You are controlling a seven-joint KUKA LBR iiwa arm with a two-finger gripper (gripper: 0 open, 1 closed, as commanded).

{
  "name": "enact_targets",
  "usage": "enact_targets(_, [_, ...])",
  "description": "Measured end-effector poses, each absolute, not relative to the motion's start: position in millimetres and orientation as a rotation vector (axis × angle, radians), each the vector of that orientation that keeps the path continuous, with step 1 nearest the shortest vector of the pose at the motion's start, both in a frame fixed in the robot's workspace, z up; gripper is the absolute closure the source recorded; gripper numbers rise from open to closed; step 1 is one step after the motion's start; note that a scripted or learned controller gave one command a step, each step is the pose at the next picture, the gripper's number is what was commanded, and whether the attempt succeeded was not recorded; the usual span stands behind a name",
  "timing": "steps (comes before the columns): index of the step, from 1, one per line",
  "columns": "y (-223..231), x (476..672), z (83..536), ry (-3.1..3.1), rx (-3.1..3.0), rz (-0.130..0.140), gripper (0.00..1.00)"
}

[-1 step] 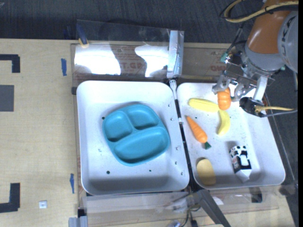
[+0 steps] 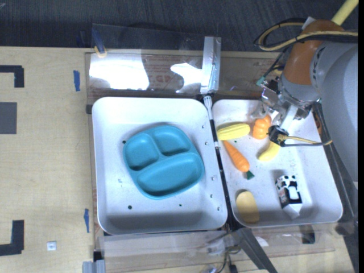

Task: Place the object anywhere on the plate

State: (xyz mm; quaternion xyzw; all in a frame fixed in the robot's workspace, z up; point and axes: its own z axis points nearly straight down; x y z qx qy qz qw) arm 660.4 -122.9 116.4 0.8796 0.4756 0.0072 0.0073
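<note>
A blue plate (image 2: 164,160) with three compartments lies in the left bin (image 2: 108,203), with nothing on it. In the right bin (image 2: 318,192) lie a yellow corn cob (image 2: 233,131), a small orange fruit (image 2: 261,127), a carrot (image 2: 237,157), a yellow piece (image 2: 269,151), a tan round piece (image 2: 246,204) and a black-and-white carton (image 2: 289,193). My gripper (image 2: 273,111) hangs over the far part of the right bin, just above the small orange fruit. Nothing shows clearly between its tips.
A low wall (image 2: 213,147) divides the two bins. A clear sheet with a metal bracket (image 2: 211,64) stands behind them. The arm's grey body (image 2: 341,84) overhangs the right bin's far right corner.
</note>
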Motion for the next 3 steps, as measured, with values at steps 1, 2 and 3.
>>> enact_targets(1, [-110, 671.7, 110, 1.738, 2.585, 0.001, 1.00])
enact_targets(2, [-31, 668.7, 189, 1.781, 2.584, 0.012, 1.00])
enact_targets(3, [-34, 666.8, 185, 1.779, 2.590, 0.000, 0.00])
